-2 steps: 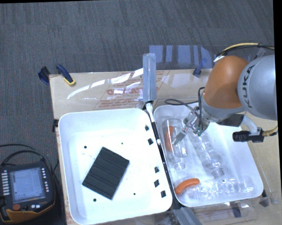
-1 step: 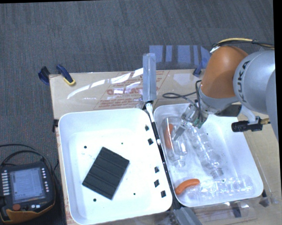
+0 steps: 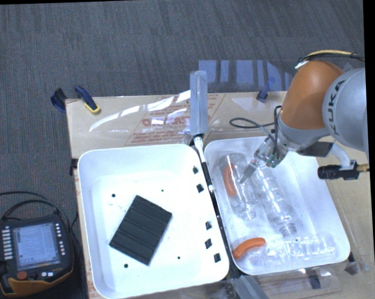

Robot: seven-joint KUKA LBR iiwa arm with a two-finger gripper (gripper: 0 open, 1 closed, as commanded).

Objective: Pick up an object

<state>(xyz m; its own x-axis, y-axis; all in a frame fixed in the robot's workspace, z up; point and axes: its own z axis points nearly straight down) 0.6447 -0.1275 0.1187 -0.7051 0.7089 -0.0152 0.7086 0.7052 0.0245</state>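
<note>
From my remote station, the counter (image 3: 142,117) carries two white bins. The left bin (image 3: 95,174) holds a black ridged pad (image 3: 141,229) with bare floor all round it. The right bin (image 3: 329,201) is crowded with clear plastic bottles (image 3: 267,198) and orange pieces (image 3: 249,246). My jaws (image 3: 253,166) hang over the bottles at the bin's 11 o'clock; I cannot tell how far they're parted, nor whether they touch anything.

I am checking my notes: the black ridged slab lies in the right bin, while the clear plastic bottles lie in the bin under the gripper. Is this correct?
Not quite. The camera view shows the black ridged slab in the left bin, not the right. The clear plastic bottles do lie in the bin under the gripper.
</note>
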